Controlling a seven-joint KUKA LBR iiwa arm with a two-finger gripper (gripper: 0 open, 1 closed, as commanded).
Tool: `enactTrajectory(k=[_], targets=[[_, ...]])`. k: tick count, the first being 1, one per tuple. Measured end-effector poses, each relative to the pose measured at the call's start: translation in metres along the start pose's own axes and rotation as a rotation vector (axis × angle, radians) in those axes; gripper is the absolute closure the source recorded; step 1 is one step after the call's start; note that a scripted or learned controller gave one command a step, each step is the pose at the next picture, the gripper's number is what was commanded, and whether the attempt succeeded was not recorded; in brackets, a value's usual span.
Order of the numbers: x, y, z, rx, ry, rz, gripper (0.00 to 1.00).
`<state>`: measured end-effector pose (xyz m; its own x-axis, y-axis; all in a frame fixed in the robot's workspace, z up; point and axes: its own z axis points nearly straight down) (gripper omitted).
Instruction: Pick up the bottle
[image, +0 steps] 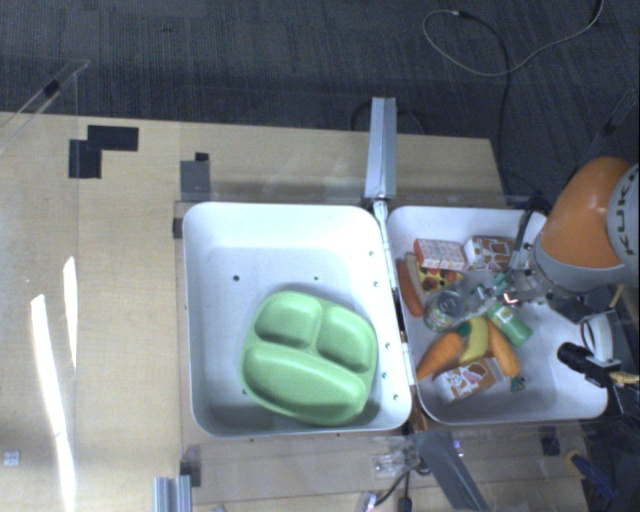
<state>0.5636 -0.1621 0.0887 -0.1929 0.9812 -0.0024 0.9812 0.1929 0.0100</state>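
While hovering over the right bin (560, 400), poised at the approach step, with no grasp made. Gripper (512, 290) low among the clutter at about three o'clock of the pile; opening or closing of it impossible to tell from here, and nothing visibly held.

Bottle (443, 308) lying on its side near the bin's centre-left, just beside the carrots (440, 352) at its six o'clock and below the small red-and-white cartons (440, 253) at its twelve. Clear body, hard to read; long axis seemingly running from eight o'clock to two o'clock, the cap end probably toward two, though too blurred to be sure. A sausage (410, 287) at its nine o'clock, a banana (477, 338) at its four.

Next, by judgement: a short shift toward nine o'clock, wrist turned so as to close across the bottle's narrow width rather than along its length, then a straight descent. Crowding on all sides, so risk of nipping a carrot or the green-capped item (511, 325) instead.

Left bin (210, 300) with a green divided tray (308, 355), well apart from the work.
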Motion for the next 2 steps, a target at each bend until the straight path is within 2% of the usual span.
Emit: enactTrajectory(k=[1, 2], targets=[[0.000, 0.003, -0.012, -0.008, -0.002, -0.001, 1.00], [0.065, 0.047, -0.129, 0.004, 0.000, 0.258, 1.00]])
